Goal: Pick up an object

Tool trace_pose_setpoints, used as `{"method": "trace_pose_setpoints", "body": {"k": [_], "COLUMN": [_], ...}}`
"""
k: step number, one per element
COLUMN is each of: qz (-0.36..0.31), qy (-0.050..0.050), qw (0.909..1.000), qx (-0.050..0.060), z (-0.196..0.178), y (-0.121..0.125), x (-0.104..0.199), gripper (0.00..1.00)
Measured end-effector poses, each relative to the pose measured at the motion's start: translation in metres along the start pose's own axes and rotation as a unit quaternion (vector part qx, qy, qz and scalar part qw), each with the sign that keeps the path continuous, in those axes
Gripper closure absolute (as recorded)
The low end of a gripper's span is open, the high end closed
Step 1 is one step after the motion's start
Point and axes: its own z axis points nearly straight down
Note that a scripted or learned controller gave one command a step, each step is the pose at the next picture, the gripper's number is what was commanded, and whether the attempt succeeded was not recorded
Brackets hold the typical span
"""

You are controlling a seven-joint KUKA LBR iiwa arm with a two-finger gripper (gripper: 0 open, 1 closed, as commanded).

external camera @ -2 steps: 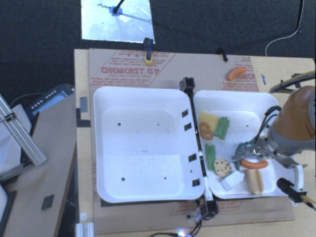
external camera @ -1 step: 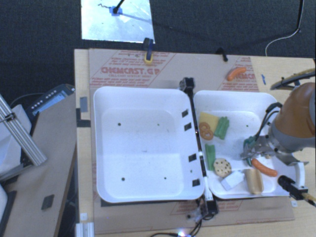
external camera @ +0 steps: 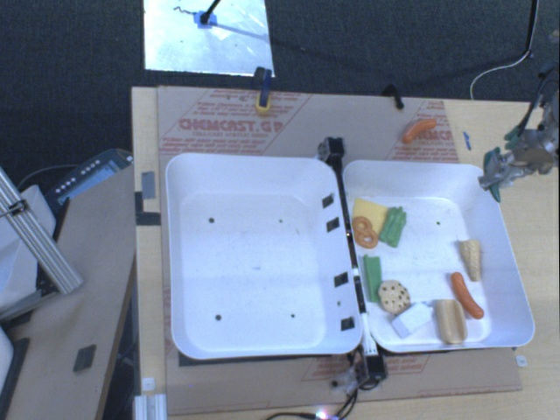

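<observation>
The desk (external camera: pixel 87 261) carries two white bins. The left bin (external camera: pixel 254 256) sits beside the right bin (external camera: pixel 437 191), which holds small food pieces: a yellow slab (external camera: pixel 369 211), green pods (external camera: pixel 394 226), a cookie (external camera: pixel 394 297), a bun (external camera: pixel 451 320) and a sausage (external camera: pixel 467 295). The gripper (external camera: pixel 497 175) hangs over the right bin's far right rim, holding nothing; I cannot tell its spread.
</observation>
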Motion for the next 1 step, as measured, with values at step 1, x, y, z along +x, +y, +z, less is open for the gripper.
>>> {"method": "trace_pose_setpoints", "body": {"k": [1], "qz": [0.002], "qy": [0.007], "qw": [0.9998], "qx": [0.016], "z": [0.1053], "y": [-0.0381], "x": [0.0265], "gripper": [1.0]}}
